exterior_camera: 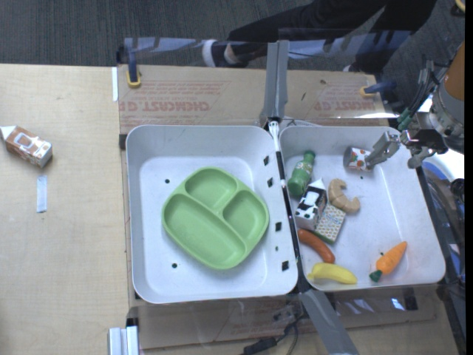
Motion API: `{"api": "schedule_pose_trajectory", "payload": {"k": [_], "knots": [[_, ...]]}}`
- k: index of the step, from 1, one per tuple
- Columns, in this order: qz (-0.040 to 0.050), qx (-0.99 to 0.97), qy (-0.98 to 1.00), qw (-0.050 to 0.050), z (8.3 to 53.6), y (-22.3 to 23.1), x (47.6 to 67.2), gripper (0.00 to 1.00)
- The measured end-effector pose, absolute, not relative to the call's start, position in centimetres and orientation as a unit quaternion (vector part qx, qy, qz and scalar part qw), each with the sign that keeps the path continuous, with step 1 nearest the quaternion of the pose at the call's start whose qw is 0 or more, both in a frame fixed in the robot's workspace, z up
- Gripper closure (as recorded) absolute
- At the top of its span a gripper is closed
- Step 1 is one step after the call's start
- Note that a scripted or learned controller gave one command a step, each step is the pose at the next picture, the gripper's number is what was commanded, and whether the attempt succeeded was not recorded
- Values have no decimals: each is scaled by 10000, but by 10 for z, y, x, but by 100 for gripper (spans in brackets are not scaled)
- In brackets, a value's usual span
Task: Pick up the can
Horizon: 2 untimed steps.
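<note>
From my remote seat I see a light wooden desk (59, 272) carrying two shallow white bins side by side. Behind them lies a flat brown cardboard sheet with red lettering (192, 98), pinned by a yellow clamp (133, 80) and a blue clamp (377, 89). Beyond that is dark grey carpet (59, 13).

The left bin (148, 272) holds a pale green divided plate (215, 218). The right bin (425, 250) holds a green bottle (301, 173), a black-and-white carton (311, 202), a red sausage (317, 245), a yellow banana (333, 274) and an orange carrot (390, 259).

The small white can with red markings (357, 158) sits in the far part of the right bin, near its back wall. The grey arm (425, 135) reaches in from the right, and its jaws end just beside the can. I cannot tell whether they are wide, narrow or touching it.

Off to the left, a small orange-and-white box (28, 146) lies on the bare desk.
</note>
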State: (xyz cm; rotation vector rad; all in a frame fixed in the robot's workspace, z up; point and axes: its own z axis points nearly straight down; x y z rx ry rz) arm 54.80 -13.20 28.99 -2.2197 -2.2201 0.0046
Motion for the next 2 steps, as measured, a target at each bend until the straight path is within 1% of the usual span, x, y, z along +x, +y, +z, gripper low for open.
{"api": "schedule_pose_trajectory", "payload": {"k": [1,2], "knots": [[9,-6927,-7213,6,157,-165,617,0],[-33,-7691,-6392,23,94,-205,662,0]]}}
